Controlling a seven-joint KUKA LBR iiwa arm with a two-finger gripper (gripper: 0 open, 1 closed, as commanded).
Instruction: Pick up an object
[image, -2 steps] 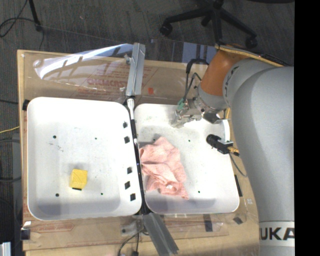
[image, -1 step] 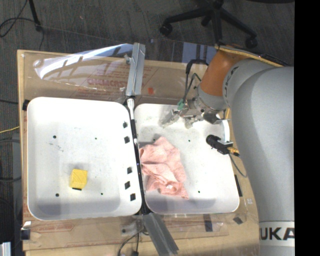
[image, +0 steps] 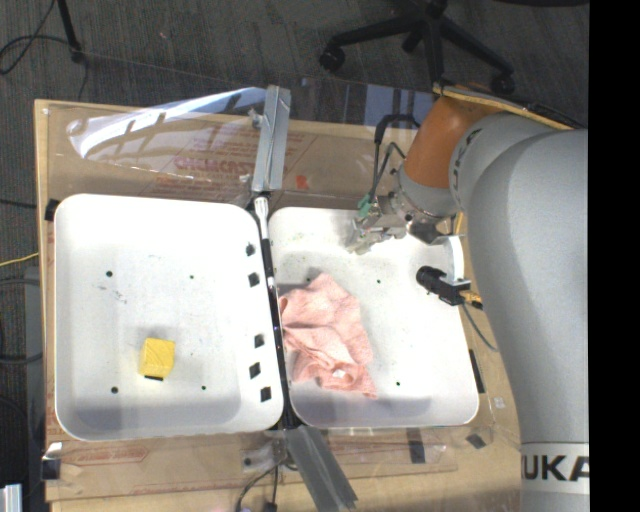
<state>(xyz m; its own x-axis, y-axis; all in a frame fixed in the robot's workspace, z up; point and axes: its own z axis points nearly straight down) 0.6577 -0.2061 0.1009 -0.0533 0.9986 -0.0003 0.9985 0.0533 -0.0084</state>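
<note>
A crumpled pink cloth lies in the right bin, against its left wall. A small yellow block sits in the left bin, toward the front left. My gripper hangs low over the far part of the right bin, above bare white floor, up and to the right of the cloth. Nothing shows in its grasp.
The grey arm with its orange band comes in from the right and covers the right bin's right rim. A metal divider runs between the bins at the back. Clear plastic sheeting lies behind the left bin.
</note>
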